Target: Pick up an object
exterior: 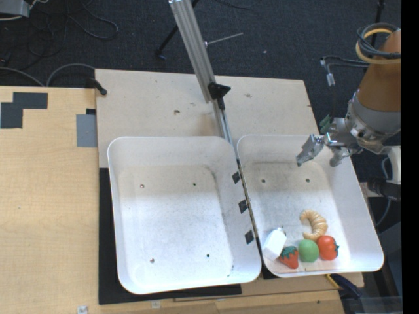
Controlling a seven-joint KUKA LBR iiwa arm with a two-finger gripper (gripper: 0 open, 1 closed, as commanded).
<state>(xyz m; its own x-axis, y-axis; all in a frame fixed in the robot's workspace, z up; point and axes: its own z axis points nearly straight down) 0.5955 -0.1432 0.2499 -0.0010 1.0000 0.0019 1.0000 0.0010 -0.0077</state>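
Several small objects lie clustered at the near corner of the right bin (357, 195): a tan croissant-shaped piece (314, 222), a green ball (308, 251), a red tomato (328, 248), a red strawberry (289, 258) and a white block (275, 242). My gripper (323, 154) hangs over the far right part of that bin, well behind the cluster. Its two fingers are spread apart, open, with nothing between them.
The left bin (124, 175) sits beside the right one, with black clips along their shared edge. A slanted metal rail (196, 48) rises behind the bins. A wooden tabletop (46, 208) lies to the left.
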